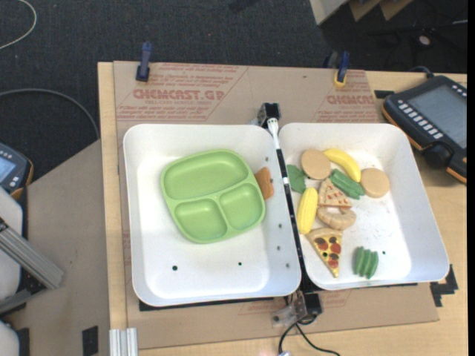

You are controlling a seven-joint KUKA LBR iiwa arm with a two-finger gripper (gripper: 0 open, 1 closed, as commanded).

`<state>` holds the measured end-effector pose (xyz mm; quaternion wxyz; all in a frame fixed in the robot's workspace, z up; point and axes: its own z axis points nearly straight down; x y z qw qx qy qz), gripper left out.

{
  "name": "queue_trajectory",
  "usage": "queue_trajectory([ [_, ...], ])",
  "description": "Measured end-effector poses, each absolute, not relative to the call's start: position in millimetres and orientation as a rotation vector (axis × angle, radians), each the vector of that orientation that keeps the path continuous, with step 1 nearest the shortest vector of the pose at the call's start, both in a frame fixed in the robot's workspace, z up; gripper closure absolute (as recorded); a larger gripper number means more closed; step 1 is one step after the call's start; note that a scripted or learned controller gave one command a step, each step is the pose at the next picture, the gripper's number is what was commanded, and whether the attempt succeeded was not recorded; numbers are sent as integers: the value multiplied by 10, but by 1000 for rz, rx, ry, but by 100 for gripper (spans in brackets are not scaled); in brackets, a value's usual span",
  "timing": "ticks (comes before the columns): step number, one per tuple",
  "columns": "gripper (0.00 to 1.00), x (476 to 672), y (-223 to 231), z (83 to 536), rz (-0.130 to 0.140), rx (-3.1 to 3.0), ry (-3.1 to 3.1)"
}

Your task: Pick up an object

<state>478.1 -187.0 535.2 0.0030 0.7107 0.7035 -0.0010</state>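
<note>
camera view | left bin [141,199]: green divided plate [213,195] lies in the middle; small orange piece [264,183] just beside its right edge | right bin [415,221]: toy food clustered left of centre; banana [343,162] far, pizza slice [327,250] near, corn cob [306,210] on the left, green beans [365,262] near-right | gripper: state cannot be told

2 white bins [148,199] are seen. 1 green divided plate [213,195] is counted. Toy food: 2 bananas [343,162], 2 pizza slices [327,249], 2 round tan cookies [315,164], 1 orange piece [264,183]. Approx. 3 green veg pcs [365,262] are counted.
</note>
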Motion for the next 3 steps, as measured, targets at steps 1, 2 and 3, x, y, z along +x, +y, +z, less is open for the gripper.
queue_trajectory([
  [1, 100, 4782, -2256, 4270, -9, 2232, 2222],
  [2, 100, 5009, -1279, 4908, 10, 2205, 2229],
  [3, 100, 4781, -1946, 5309, 2, 2222, 2208],
])
